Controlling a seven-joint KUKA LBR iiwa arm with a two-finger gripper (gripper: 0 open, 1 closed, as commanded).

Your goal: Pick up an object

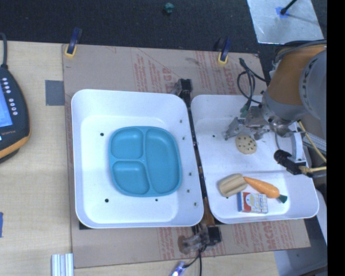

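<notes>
In the right bin (215, 111) a round speckled cookie (246, 144) lies near the middle. My gripper (243, 131) hangs just behind and above it, open, its two grey fingers (230, 131) spread to either side, with nothing between them. Toward the bin's front lie a tan bread roll (231, 184), an orange carrot (263, 187) with a green tip, and a small red, white and blue box (252, 202). The roll and the carrot touch end to end. The box sits just in front of them.
The left bin (83, 154) holds a blue divided plate (144, 160). A teach pendant (4, 111) lies on the bench at far left. The arm's grey and orange body (296, 79) covers the right bin's back right corner, with a black part (286, 160) jutting below it.
</notes>
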